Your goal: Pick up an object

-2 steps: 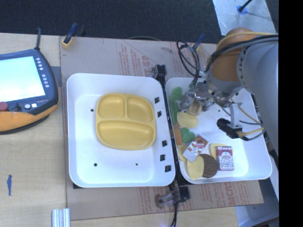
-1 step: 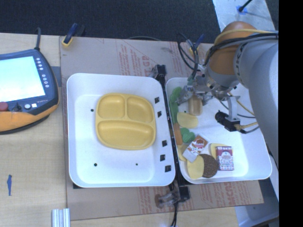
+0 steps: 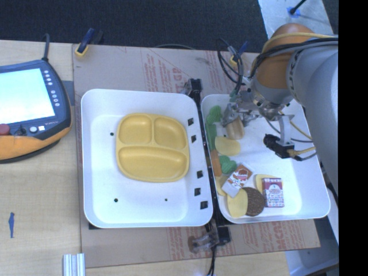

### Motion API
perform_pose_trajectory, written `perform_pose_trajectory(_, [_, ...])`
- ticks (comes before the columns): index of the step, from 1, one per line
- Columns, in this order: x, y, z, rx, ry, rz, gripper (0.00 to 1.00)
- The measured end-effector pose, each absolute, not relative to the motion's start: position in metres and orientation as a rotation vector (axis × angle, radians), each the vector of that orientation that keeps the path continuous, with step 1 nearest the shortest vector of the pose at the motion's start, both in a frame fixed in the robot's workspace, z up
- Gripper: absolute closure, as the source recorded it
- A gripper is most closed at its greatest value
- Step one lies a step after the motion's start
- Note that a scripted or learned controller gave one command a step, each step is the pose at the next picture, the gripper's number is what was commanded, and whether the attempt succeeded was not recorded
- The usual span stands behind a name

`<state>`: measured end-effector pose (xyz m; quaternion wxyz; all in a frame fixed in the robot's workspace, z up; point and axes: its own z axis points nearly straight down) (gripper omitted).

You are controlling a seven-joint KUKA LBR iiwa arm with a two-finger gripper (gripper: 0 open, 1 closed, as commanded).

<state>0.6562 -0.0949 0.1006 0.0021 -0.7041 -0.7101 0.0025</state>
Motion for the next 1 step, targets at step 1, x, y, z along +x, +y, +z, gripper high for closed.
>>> perform_pose_trajectory(1, [0.6096, -0.0521, 0.2005, -2.212, -2.230, -0.004, 1.00])
